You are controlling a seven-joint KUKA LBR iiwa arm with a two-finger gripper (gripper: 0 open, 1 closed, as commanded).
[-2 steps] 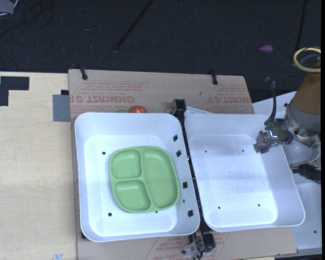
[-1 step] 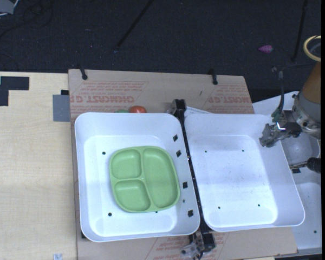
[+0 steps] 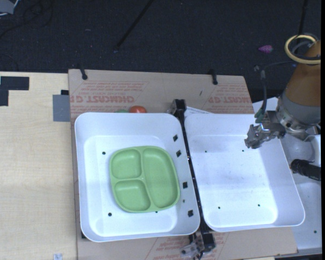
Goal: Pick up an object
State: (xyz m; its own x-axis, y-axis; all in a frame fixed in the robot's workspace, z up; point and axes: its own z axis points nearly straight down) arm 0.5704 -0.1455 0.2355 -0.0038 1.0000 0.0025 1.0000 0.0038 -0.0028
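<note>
One grey two-finger claw [image 3: 253, 140] hangs over the upper right corner of the right shallow white plastic bin [image 3: 292, 213]; its small dark fingers look blurred, so I cannot tell their spread. Well apart, a pale green three-compartment plastic plate [image 3: 144, 179] lies flat in the left white bin [image 3: 92, 215].

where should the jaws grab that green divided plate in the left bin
Probably the raised outer rim of the green divided plate, coming straight down from above. It lies flat in the left bin, so a thin upright edge is the graspable part; its right rim is nearest the gripper.
</note>
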